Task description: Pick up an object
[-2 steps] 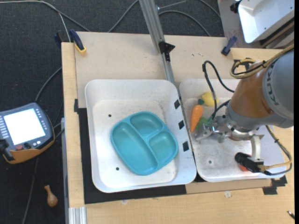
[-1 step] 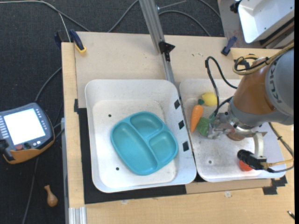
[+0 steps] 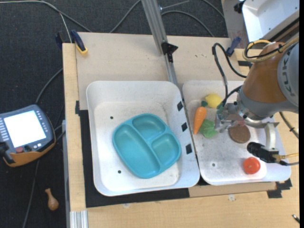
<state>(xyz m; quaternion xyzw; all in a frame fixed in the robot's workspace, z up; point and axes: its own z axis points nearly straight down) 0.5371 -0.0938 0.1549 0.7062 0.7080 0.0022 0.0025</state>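
In the right bin (image 3: 209, 172) lie five things: one tapered orange carrot (image 3: 199, 119), one green leafy lump (image 3: 208, 129) touching it, one yellow lemon (image 3: 212, 100), one flat brown disc (image 3: 239, 134) and one glossy red tomato (image 3: 251, 166). The claw (image 3: 222, 122) hangs just beside the green lump; whether it grips cannot be told. The left bin (image 3: 102, 103) holds one smooth blue three-compartment plate (image 3: 147, 145).

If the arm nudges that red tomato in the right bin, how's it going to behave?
The tomato looks round and smooth, so it would probably roll across the flat right bin. It seems a glossy toy, likely light and somewhat slippery.
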